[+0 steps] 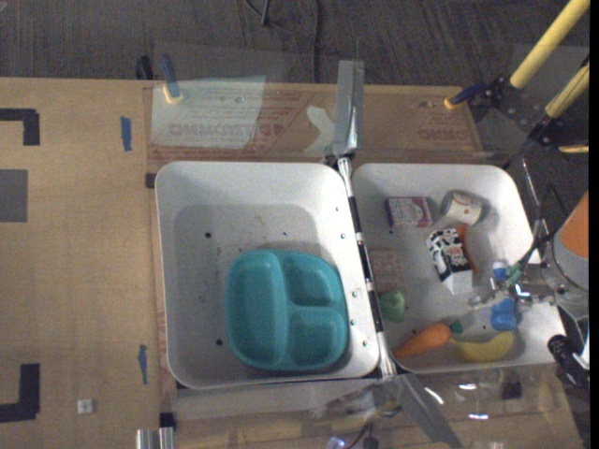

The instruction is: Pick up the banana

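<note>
The bench (75,279) is tan, with strips of blue tape (125,134) and black corner marks (23,124) left of the left bin (187,204). That white bin sits directly on the bench, with the right bin (510,195) touching its right side. A clear plastic sheet (211,110) lies just behind the left bin.

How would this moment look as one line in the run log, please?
task: pick up banana | gripper: above right bin's near right corner | banana: on bin floor beside carrot, not held | status: not yet picked
</note>
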